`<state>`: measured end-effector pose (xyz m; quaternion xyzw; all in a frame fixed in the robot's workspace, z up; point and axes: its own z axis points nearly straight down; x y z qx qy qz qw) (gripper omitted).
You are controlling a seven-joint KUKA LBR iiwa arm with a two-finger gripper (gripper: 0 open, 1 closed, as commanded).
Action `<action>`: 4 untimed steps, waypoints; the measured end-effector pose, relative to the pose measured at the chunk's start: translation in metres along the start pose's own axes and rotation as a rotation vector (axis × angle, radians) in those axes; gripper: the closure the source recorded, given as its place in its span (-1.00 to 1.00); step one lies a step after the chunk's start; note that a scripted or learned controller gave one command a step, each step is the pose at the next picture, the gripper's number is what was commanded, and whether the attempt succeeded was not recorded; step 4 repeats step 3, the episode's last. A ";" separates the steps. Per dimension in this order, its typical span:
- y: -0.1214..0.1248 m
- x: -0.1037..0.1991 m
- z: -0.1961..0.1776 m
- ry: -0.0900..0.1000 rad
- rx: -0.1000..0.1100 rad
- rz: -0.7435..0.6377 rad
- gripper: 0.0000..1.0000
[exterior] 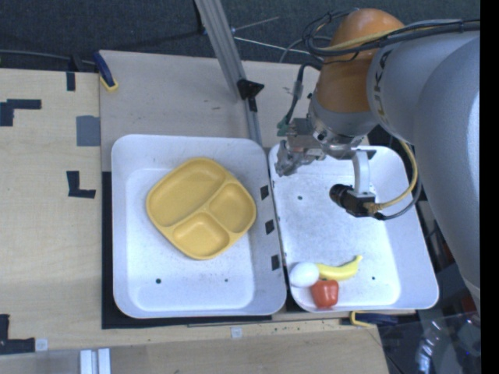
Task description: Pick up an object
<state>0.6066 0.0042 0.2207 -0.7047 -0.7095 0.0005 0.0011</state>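
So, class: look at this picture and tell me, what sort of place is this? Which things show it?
Probably a robotics lab bench for grasping trials: a grey KUKA arm reaches over two white bins, which hold toy items, a yellow divided plate, a banana and an egg.

We are seeing open floor mid right bin (pixel 390 232); egg (pixel 304 273), banana (pixel 341 269), pepper (pixel 326 292) are crowding its near corner.

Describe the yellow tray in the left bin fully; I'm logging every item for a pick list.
The yellow tray is a rounded-corner plate with three compartments split by raised ridges, looking like matte plastic. It lies flat, open side up, turned at a slant, on the floor of the left bin. Its compartments hold nothing, and nothing else touches it.
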 end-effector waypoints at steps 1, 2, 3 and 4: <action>0.006 0.046 0.002 0.001 -0.001 0.000 1.00; 0.023 0.096 -0.011 0.001 -0.003 0.000 1.00; 0.022 0.092 -0.010 -0.002 -0.001 0.004 -1.00; 0.022 0.092 -0.010 -0.002 -0.001 0.004 -1.00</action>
